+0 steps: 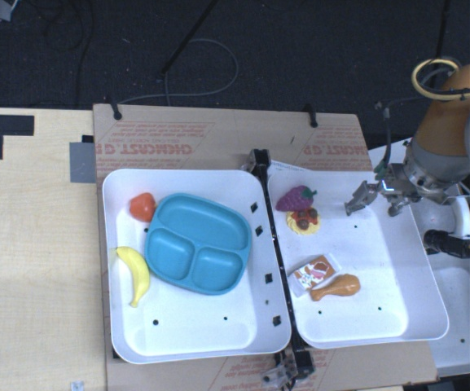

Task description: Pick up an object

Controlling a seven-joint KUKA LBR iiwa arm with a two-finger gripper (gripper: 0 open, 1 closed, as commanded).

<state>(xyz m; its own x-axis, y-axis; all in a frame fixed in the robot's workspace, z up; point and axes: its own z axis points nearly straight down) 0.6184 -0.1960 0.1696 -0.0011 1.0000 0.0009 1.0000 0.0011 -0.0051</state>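
White plastic right bin point(397, 320): holds four toy foods; the grey and orange arm reaches in over its upper right rim
Tool point(373, 196): two dark metal fingers spread apart with nothing between them, hanging above bare bin floor near the right bin's upper right part
Step in hand: approach, by my reading; no object chosen by contact yet, nothing lifted
Nearest candidates: purple toy grape bunch point(296, 197) with a small red and yellow toy piece point(304, 221) touching just below it, both left of the tool and apart from it
Likely target: brown toy drumstick point(337, 286), lying flat in the lower middle of the right bin, just beside a flat orange and white food packet point(313, 272)
Drumstick axis: long axis runs left-right, slightly tilted; fat end points right, thin end points left toward the packet
Next move calls for: travel left and down-frame over a chosen item, fingers turned across its narrow width, then descend and close
Left white bin point(177, 340): blue three-compartment plastic tray point(198, 243), red toy tomato point(142, 207), yellow toy banana point(135, 274); well apart from the tool
Desk point(31, 251): pale wood, left of the bins
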